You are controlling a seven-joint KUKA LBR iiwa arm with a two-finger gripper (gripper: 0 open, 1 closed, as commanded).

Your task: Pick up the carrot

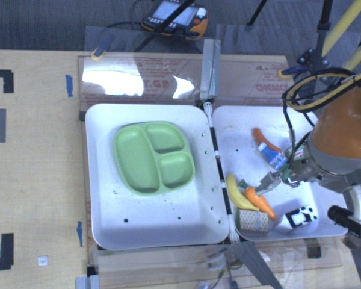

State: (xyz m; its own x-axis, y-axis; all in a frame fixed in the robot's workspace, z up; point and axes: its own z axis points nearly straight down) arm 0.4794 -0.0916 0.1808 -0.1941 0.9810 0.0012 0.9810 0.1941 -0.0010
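Because the carrot (260, 201) lies in the right bin (246, 122), pressed against the yellow banana (237, 194) on its left and just above a speckled sponge-like block (253, 220), I judge the closing move has to be narrow and exact. My fingers (268, 182) hover just above and to the right of the carrot's leafy end; the tips look drawn fairly close together with nothing between them, though they are small and a little blurred. I hold nothing yet. To do this well I would open enough to straddle the orange body across its short side, come down on its middle and not its thin tip, and keep the left finger out of the seam where banana and carrot touch, or I may drag both.

Going left to right: the wooden bench (36, 179) is bare apart from black corner marks and bits of blue tape; the left bin (102, 221) carries a green divided plate (154, 157); the divider runs between the bins; then the right bin, crowded along its near left corner. Further right sit a blue-wrapped item (272, 156) with an orange piece (262, 137) beside it, and a small black-and-white object (301, 216) near the front wall. Room to descend is tight to the left and below, freer to the right.
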